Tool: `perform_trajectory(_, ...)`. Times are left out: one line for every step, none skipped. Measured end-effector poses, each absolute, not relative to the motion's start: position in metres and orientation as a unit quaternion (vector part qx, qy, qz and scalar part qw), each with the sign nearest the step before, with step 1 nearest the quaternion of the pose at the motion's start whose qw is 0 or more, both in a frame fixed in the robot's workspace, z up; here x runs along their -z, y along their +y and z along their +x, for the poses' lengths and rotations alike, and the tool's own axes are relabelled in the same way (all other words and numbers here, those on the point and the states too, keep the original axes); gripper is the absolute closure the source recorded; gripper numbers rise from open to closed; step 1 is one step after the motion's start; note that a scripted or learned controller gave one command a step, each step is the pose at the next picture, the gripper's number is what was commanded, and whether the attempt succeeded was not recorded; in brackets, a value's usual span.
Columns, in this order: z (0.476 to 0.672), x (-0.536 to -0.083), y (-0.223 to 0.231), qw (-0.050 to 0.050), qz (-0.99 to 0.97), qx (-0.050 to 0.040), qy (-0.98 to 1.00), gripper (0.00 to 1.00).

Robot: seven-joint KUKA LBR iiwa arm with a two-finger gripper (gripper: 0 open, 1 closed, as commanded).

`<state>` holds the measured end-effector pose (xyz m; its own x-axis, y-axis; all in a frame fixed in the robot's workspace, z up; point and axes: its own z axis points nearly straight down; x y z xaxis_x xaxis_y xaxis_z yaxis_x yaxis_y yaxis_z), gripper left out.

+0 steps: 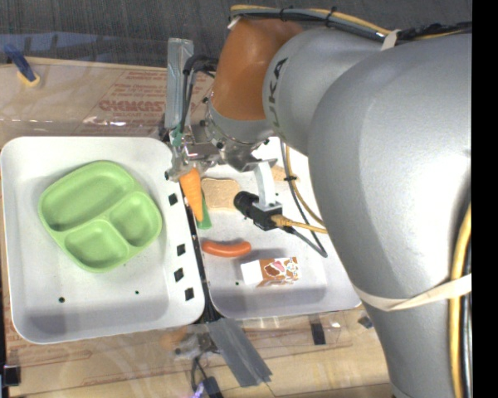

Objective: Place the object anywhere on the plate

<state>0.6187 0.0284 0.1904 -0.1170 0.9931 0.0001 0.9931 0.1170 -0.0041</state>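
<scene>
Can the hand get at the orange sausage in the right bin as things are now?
Probably yes. The sausage lies uncovered on the bin floor, apart from the carrot and the small packet, and the hand hangs nearby.

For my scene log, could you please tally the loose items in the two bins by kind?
Green divided plate: 1
Carrot: 1
Sausage: 1
Bread slice: 1
Printed snack packet: 1
Total: 5
</scene>
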Motion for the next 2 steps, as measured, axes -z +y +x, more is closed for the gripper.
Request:
perform_trajectory(0.5786, -0.1562, 0.1313, 0.002, -0.595, -0.002, -0.804, 1.0)
perform_trajectory(0.5791, -0.1565, 0.1302, 0.002, -0.595, -0.0019, -0.803, 0.0)
